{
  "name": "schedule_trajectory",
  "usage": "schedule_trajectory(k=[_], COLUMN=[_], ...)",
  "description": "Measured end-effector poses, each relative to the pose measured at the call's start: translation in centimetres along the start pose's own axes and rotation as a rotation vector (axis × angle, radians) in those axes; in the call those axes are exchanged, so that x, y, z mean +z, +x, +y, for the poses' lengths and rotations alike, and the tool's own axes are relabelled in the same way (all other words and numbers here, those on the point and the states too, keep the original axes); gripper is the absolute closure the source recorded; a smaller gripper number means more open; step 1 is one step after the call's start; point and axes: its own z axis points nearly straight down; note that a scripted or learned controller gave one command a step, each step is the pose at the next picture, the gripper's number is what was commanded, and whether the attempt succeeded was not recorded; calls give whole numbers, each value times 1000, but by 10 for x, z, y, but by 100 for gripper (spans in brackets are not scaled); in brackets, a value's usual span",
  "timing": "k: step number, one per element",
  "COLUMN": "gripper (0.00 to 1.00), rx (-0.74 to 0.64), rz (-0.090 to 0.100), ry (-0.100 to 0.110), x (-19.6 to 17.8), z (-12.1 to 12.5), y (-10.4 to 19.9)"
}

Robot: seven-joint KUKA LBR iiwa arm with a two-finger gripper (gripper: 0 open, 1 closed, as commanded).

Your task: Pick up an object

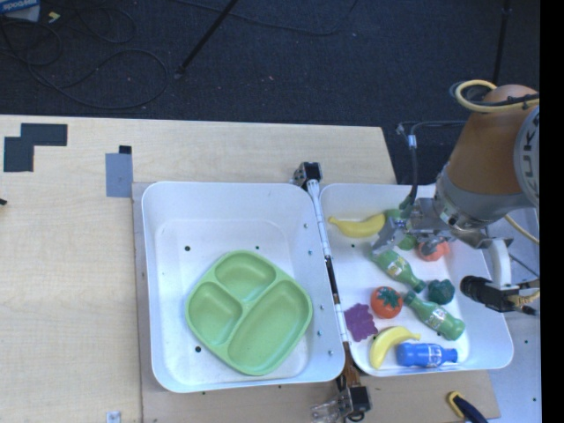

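Toys are lying in the right bin (493, 346): two bananas (357, 226), tomato (386, 301), green bottles (398, 270), blue bottle (426, 354). Gripper (407, 233) is hovering over the far green bottle; whether it is gripping, I cannot tell

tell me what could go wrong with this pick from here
The gripper sits low over a crowded corner of the right bin, where a yellow banana, a green bottle and an orange-red toy lie close together. It may catch two items, or nudge one aside and close on nothing. The bottle looks round and could roll out of a grasp. The banana lies near the bin's rim by the divider, so it might get pushed against the wall.
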Motion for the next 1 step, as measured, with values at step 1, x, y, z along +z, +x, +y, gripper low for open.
schedule_trajectory(k=[1], gripper=[0], rx=[1], rz=[-1], ry=[-4], x=[112], z=[55], y=[-61])
